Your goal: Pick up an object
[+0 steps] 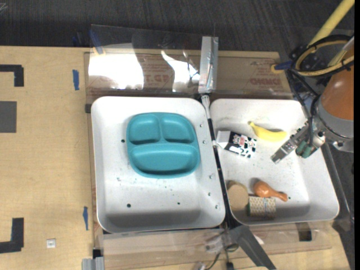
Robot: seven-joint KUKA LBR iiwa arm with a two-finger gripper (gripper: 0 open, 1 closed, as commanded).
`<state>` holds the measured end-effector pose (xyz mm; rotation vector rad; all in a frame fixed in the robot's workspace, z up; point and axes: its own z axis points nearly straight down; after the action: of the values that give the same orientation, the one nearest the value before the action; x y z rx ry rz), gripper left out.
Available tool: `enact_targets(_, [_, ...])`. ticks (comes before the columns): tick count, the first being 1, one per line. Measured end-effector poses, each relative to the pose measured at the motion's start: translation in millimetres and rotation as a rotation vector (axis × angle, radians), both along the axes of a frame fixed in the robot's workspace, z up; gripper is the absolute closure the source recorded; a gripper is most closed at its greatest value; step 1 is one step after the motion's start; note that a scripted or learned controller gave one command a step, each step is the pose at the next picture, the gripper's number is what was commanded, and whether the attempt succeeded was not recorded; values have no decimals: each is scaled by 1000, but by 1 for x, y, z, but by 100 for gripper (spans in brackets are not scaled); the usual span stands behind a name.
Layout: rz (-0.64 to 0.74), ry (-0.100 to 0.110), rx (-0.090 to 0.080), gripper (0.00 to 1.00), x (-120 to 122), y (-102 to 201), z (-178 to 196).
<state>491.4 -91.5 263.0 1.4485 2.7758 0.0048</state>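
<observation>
You are hovering the gripper (pixel 288 146) over the right bin (pixel 320 207), jaws' state unclear; banana (pixel 268 132) lying just beside looks light, smooth, firm — take it across its middle

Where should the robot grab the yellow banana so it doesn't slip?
Probably across the middle of the banana, coming straight down from above. It lies flat in the right bin, long and thin, with bare floor on both long sides. It is narrowest across its width, so that is easiest to pinch. The gripper hangs just to its right.
</observation>
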Motion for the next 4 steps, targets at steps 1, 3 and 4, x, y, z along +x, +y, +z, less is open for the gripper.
enact_targets(1, [292,6,0,100,-11,24,11])
enact_targets(3, [1124,2,-11,100,39,-6,78])
enact_targets(4, [1474,7,-7,100,61,-19,33])
